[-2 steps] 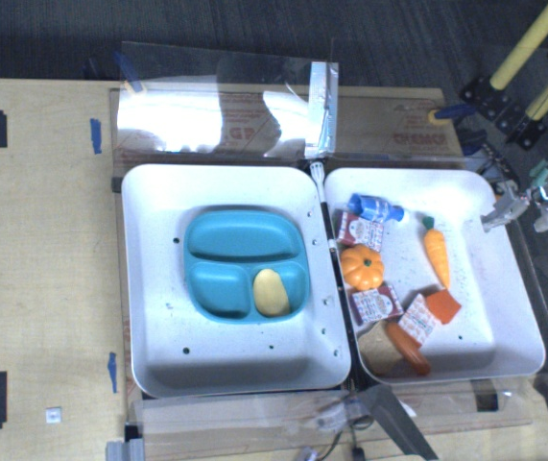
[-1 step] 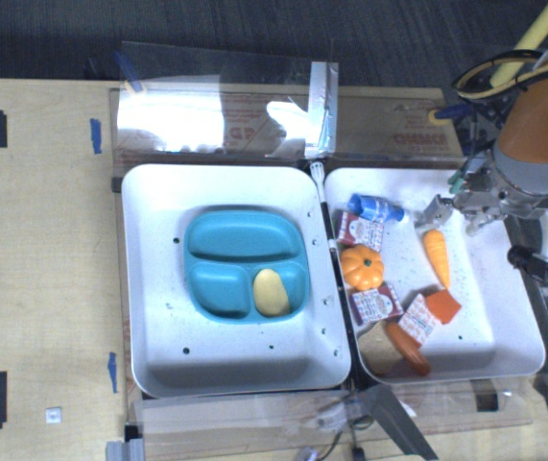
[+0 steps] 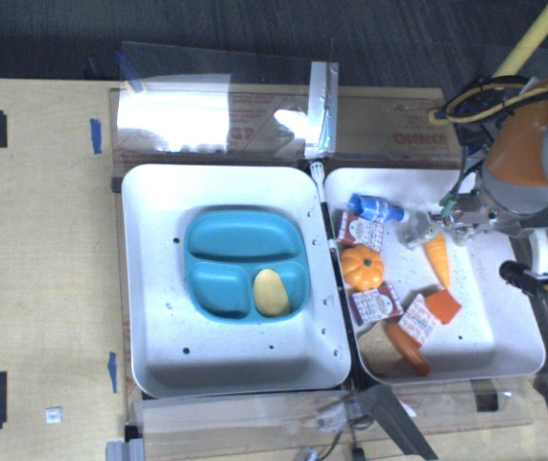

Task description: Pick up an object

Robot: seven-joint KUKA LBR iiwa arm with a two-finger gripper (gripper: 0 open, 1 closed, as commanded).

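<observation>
- Camera view looks down at a slant on a pale wooden desk [image 3: 34, 286] bearing two shallow white bins side by side.
- The left bin [image 3: 149, 257] holds a blue divided tray [image 3: 235, 238]; a yellow, egg-shaped object [image 3: 271, 292] lies in the tray's lower right compartment.
- The right bin [image 3: 504, 334] holds the loose objects: a small orange pumpkin [image 3: 363, 266] near its left wall, a blue-and-white bottle [image 3: 377, 208] lying on its side above the pumpkin, and an orange carrot-shaped piece [image 3: 437, 260] further right.
- Small red-and-white packets lie among them: one [image 3: 357, 230] between the bottle and the pumpkin, one [image 3: 373, 304] just below the pumpkin.
- Lower in the right bin sits an orange-red block [image 3: 441, 306], touching another red-and-white packet [image 3: 417, 321], with a brown rounded item [image 3: 381, 346] near the bin's front wall.
- The grey arm with its orange band [image 3: 523, 152] reaches in from the right; the hand [image 3: 456, 221] hangs over the upper part of the right bin, just above the carrot-shaped piece's top end.
- I cannot tell how the hand is set or whether anything is in it; its metal parts blur together there.
- A clear plastic sheet [image 3: 216, 113] stands behind the left bin.
</observation>
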